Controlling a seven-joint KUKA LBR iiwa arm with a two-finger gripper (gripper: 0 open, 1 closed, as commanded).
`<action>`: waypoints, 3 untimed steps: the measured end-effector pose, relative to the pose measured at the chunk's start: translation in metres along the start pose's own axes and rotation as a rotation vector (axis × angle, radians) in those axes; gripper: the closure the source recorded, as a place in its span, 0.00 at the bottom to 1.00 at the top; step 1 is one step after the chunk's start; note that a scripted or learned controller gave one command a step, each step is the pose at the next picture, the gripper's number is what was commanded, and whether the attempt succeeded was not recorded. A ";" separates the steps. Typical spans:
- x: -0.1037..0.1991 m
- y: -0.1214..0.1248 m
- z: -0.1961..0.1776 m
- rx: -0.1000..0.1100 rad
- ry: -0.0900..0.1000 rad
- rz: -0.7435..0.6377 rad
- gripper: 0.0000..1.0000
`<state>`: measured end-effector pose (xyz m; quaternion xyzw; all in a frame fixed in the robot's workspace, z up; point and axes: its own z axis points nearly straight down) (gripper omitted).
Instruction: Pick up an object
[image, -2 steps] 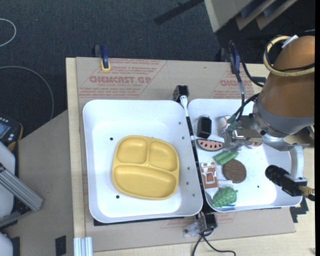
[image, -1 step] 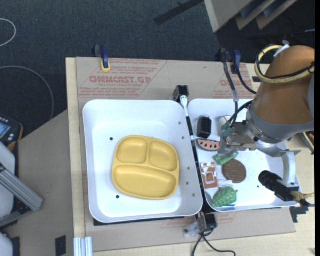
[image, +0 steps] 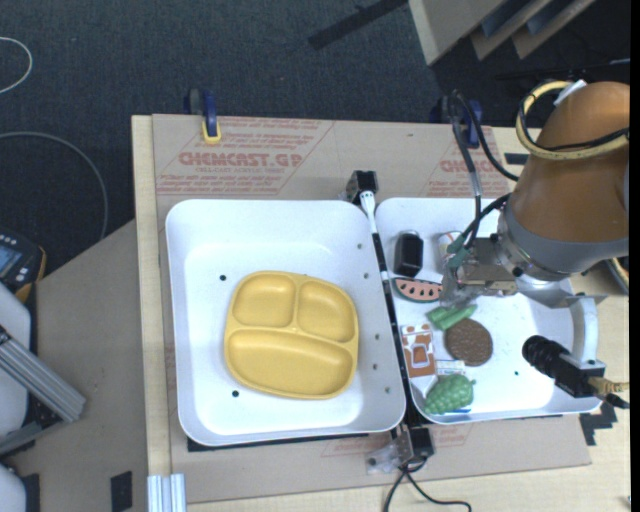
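Two shallow white bins sit side by side on a counter (image: 150, 300) covered by a brown sheet printed with red lettering.

The left bin (image: 190, 330) holds a single item. It is a yellow divided plate (image: 292, 333) with three compartments, lying flat near the middle of the bin floor.

The right bin (image: 520, 400) holds several small items grouped in its left half:
- A small black block (image: 407, 253) lies toward the far side, close to the wall shared with the left bin.
- A toy watermelon slice (image: 418, 290), red with a dark rind, lies just in front of the block.
- A green piece (image: 452, 315) lies tilted beside the slice and touches a brown round disc (image: 468, 341) in front of it.
- An orange-and-white card (image: 420, 350) lies to the left of the disc, against the shared wall.
- A bumpy green toy vegetable (image: 449, 392) rests near the front wall.

The arm (image: 575, 180) reaches in from the right over the right bin. Its pincer (image: 460, 285) hangs low over the bin's left half, directly behind the green piece and just right of the watermelon slice. Whether the pincer is open or closed cannot be told from this angle, and nothing can be seen gripped in it. All the items lie on the bin floor.

A yellow-and-blue clamp (image: 208, 115) grips the counter's far edge. A black clip (image: 362, 185) sits where the two bins meet at the back.
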<state>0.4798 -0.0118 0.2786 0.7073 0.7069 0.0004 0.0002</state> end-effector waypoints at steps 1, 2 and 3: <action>0.000 0.001 -0.010 -0.002 -0.001 0.000 1.00; -0.007 -0.001 0.012 0.005 0.000 0.002 1.00; -0.007 0.000 0.000 0.000 0.000 0.000 1.00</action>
